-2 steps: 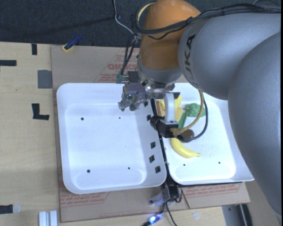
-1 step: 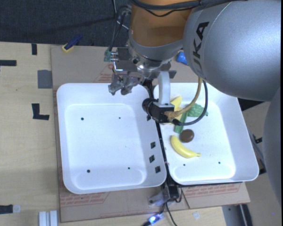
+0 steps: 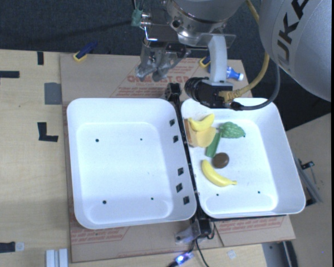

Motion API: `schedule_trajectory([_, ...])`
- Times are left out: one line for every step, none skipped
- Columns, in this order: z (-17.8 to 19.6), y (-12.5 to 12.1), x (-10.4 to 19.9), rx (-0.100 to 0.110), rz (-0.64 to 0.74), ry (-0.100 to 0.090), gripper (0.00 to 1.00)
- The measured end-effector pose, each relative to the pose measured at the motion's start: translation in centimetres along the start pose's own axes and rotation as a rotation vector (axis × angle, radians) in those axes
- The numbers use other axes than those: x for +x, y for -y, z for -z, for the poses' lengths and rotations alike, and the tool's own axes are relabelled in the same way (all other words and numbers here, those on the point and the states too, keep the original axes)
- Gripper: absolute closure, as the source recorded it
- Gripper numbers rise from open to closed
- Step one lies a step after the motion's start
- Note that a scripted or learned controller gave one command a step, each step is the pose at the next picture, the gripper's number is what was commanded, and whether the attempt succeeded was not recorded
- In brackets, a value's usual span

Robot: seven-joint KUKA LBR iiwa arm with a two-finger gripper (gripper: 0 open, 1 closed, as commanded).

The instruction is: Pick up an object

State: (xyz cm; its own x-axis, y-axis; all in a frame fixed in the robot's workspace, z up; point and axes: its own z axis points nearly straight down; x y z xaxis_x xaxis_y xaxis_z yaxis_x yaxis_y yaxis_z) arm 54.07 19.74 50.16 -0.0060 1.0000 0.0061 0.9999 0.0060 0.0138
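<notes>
While arm-shadowed, hand [image 3: 155, 70] above bench, grip state unclear; yellow pieces [image 3: 201, 131] under 1 banana [image 3: 201, 123] indistinct.

i see a light wooden bench [image 3: 22, 166] with black tape marks [image 3: 44, 132]. a brown cardboard sheet [image 3: 100, 77] lies on it, and two white bins [image 3: 78, 115] sit side by side on the sheet, touching. a blue-and-yellow object [image 3: 84, 50] rests at the sheet's far edge.
</notes>
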Motion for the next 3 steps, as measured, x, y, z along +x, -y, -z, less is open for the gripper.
schedule_trajectory([3.5, -1.8, 3.0, 0.01, -0.002, 0.005, 1.0])
schedule_trajectory([3.1, -6.4, 2.8, 0.014, -0.007, 0.009, 1.0])
schedule_trajectory([3.0, -11.8, 2.6, 0.013, -0.007, 0.009, 1.0])
